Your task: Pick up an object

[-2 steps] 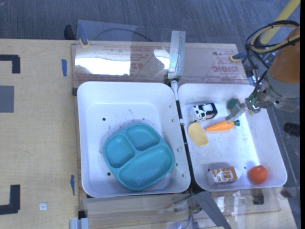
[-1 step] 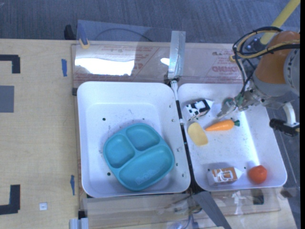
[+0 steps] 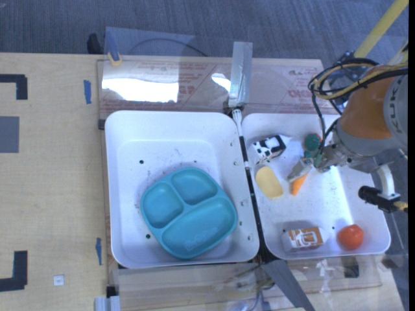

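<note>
My gripper (image 3: 303, 169) hangs low in the right bin (image 3: 369, 248), reaching in from the right under the orange-banded wrist. Its tip is just above a small orange carrot-shaped piece (image 3: 297, 186); whether it touches the piece is unclear. A yellow rounded object (image 3: 270, 181) lies just left of that. A black-and-white cow toy (image 3: 269, 147) sits further back, and a teal object (image 3: 312, 141) lies close behind the gripper. At the bin's front are a small orange-labelled package (image 3: 303, 238) and an orange-red ball (image 3: 351, 236).
The left bin (image 3: 123, 173) holds a blue divided plate (image 3: 189, 210) at its front. A raised divider (image 3: 246, 173) separates the two bins. Cables loop above the wrist at the right. A clear plastic sheet lies behind the bins.
</note>
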Controlling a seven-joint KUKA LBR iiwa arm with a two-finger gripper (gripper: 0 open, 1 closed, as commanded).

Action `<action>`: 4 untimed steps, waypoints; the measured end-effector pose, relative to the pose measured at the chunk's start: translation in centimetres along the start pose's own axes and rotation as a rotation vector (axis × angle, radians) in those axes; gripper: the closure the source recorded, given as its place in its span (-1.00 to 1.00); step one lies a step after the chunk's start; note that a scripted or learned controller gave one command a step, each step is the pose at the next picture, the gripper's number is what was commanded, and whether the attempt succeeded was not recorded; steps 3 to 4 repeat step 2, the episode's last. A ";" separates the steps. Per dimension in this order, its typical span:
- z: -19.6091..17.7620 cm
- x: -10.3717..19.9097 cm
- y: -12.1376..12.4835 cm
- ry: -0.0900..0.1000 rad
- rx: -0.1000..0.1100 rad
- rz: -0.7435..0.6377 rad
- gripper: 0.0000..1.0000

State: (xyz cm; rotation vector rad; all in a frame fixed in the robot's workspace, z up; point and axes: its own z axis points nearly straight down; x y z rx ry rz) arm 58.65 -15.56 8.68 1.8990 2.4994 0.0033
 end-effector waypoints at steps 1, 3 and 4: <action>0.0 1.3 0.8 -0.003 -0.002 0.164 -1.00; -1.2 1.2 0.9 -0.005 -0.009 0.166 1.00; -1.2 1.2 0.9 -0.005 -0.009 0.166 1.00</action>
